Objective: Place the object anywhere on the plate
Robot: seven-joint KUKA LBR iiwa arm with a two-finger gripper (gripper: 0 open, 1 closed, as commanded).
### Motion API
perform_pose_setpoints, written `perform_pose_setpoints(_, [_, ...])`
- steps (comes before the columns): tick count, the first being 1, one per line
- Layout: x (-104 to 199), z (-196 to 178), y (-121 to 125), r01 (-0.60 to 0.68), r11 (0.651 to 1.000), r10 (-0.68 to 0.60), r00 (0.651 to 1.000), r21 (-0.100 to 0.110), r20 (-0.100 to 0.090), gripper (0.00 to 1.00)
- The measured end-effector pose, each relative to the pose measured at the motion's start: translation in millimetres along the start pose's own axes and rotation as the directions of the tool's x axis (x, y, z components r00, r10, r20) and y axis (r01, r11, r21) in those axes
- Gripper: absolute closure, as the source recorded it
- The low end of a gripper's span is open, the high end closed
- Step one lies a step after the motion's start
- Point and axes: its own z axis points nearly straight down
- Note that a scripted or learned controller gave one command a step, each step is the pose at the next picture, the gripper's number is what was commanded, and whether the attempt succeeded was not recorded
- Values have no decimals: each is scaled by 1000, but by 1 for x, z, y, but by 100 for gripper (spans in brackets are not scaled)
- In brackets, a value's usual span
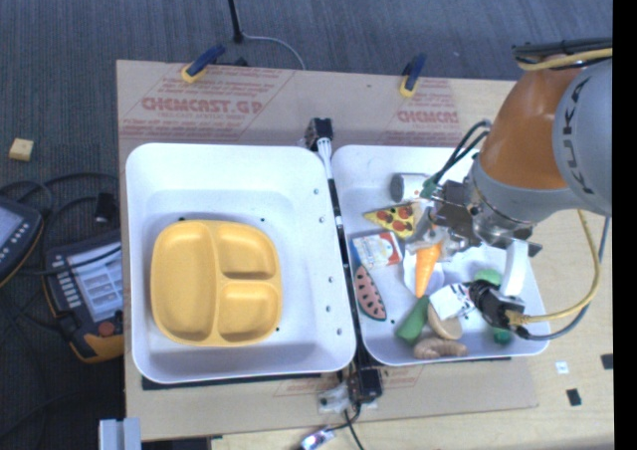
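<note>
In the left white bin (229,164), one yellow, three-compartment plastic plate (214,281) lies toward eight o'clock. The right white bin (373,334) holds a jumble of toy foods: one pizza slice (393,218), one orange carrot (426,269), one watermelon slice (369,294), one green pod-like piece (413,320), one tan knobbly root (438,346), one small printed carton (376,250) and one grey can (408,185). The grey arm with its orange band (542,144) reaches in from three o'clock, wrist bent down over this bin. Its gripper (445,216) hangs among the toys beside the pizza slice; I cannot tell how the jaws stand.
</note>
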Motion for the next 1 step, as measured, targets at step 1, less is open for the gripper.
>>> perform_pose_setpoints(1, [71,-15,-25,-124,992,124,992,0,-1,100])
